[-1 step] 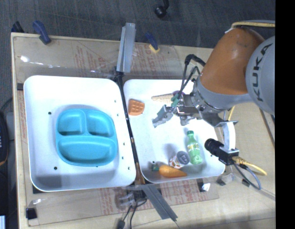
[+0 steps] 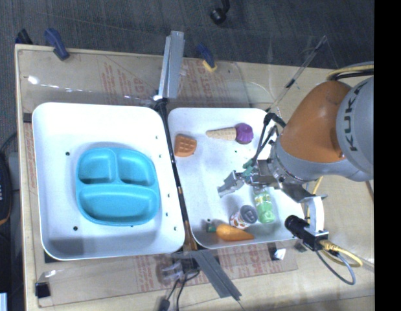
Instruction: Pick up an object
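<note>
Bottle (image 2: 265,207): green, pale cap, lying flat in the right bin (image 2: 206,173).
Axis: near-vertical in view.
Gripper (image 2: 242,179): fingers spread, nothing between them.

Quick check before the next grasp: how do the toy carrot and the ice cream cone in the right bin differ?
The carrot is all orange and lies along the right bin's near edge; the ice cream cone is a pale tan cone with a purple scoop, near the far edge. The carrot lies close to other items; the cone lies apart. Both lie flat on their sides.
</note>
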Robot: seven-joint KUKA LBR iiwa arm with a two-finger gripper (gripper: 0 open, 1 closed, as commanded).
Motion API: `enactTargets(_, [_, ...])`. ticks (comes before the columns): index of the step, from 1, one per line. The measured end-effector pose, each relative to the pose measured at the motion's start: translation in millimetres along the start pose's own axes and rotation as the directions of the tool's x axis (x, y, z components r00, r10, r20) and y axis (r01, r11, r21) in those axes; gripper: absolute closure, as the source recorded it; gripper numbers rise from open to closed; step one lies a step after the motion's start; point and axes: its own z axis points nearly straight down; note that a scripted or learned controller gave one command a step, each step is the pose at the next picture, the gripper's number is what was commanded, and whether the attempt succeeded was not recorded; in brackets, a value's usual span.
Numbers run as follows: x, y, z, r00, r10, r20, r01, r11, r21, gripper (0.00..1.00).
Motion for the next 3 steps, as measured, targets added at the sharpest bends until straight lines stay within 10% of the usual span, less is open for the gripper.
enactTargets(1, [-57.9, 12.6, 111.4, 1.0, -0.002, -0.001, 0.002, 1.0, -0.001, 0.0])
enactTargets(2, [-57.8, 14.1, 100.9, 1.0, -0.007, 0.001, 0.007, 1.0, -0.003, 1.0])
enactTargets(3, [-45.8, 96.4, -13.2, 1.0, -0.002, 0.0, 0.002, 1.0, -0.002, 1.0])
